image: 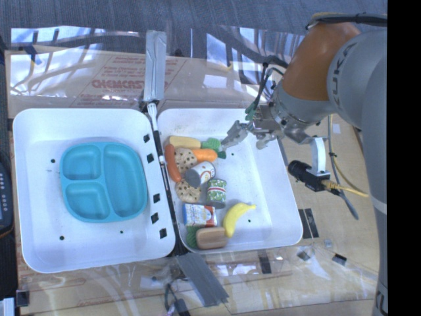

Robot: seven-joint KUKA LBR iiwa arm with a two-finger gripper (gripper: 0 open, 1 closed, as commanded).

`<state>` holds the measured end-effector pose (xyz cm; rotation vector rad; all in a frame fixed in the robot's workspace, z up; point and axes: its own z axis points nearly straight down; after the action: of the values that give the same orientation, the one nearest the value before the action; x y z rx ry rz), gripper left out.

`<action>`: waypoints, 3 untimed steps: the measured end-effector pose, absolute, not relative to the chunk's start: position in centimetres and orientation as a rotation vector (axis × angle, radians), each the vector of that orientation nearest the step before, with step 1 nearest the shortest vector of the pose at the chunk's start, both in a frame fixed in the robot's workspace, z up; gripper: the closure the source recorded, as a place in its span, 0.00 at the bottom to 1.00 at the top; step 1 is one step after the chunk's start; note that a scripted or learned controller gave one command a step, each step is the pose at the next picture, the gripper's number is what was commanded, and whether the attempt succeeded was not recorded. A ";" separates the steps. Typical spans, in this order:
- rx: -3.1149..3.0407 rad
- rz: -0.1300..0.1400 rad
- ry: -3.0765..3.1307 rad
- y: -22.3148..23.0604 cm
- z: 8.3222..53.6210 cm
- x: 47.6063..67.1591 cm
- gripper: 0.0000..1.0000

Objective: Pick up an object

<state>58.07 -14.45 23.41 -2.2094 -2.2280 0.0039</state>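
The right bin (pixel 276 196) holds a cluster of toy foods along its left side: an orange carrot (pixel 205 155), a cookie (pixel 185 158), a small can (pixel 216 191), a yellow banana (pixel 236 216), a juice carton (pixel 197 214) and a brown bread piece (pixel 210 238). My gripper (pixel 248 134) hangs over the upper part of this bin, just right of the carrot's green top. Its fingers are spread apart, with nothing between them. The grey arm with its orange band (pixel 322 51) comes in from the upper right.
The left bin (pixel 33 176) carries a blue divided plate (pixel 103 180). A metal divider (pixel 155 71) runs between the bins at the back. Cables and a black connector (pixel 304 174) hang beside the right bin's right rim.
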 end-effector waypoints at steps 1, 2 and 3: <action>-2.184 -0.001 -2.266 -11.2 9.6 60.2 0.00; -2.178 -0.004 -2.269 -11.1 10.6 60.2 1.00; -2.177 -0.003 -2.269 -11.1 10.6 60.2 0.00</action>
<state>60.22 -11.06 10.57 -2.1771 -2.2693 -0.0031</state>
